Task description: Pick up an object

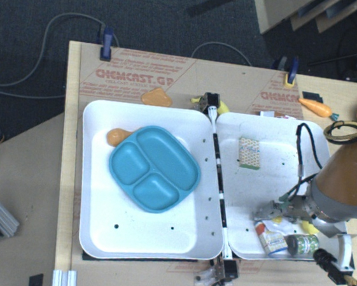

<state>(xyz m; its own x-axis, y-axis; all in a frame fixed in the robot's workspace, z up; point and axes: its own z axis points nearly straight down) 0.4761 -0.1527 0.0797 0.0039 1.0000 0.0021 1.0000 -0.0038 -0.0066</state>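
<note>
Gripper (279, 211) low in right bin (245, 233); fingers' state cannot tell, hidden under wrist. Tube (271, 239) just below, bottle (301, 244) beside; mesh pad (249, 152) well apart.

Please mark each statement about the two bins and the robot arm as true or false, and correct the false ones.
1. The blue divided plate lies in the left bin. True.
2. The small bottle stands upright in the left bin. False: it lies on its side in the right bin, near the front edge.
3. An orange object touches the plate's upper left edge. True.
4. The pincer hangs over the left bin. False: it is low in the right bin.
5. A small patterned packet lies in the right bin, apart from the bottle. True.
</note>
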